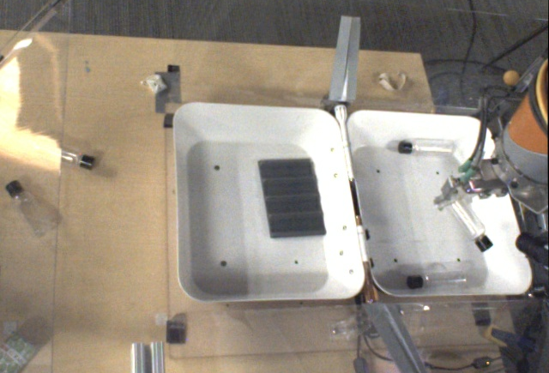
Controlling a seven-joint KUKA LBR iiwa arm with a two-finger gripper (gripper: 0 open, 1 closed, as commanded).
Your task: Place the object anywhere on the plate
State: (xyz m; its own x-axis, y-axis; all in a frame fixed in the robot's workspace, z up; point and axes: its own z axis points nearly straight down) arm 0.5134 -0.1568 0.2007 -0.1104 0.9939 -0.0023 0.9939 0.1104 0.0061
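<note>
A dark ribbed rectangular plate [292,197] lies flat in the middle of the left bin [197,217]. The right bin [386,217] holds three clear tubes with black caps. One tube [426,145] lies by the far wall and another [437,280] by the near wall. The third tube [471,223] lies slanted at the right, its cap toward the near right. My gripper [455,191] hangs low in the right bin, right at that slanted tube's upper end. Whether it touches the tube I cannot make out.
The grey arm with its orange band [525,127] reaches in over the right bin's right rim. A grey post [346,63] stands behind the seam between the bins. Two loose tubes [77,159] [21,201] lie on the wooden bench far left.
</note>
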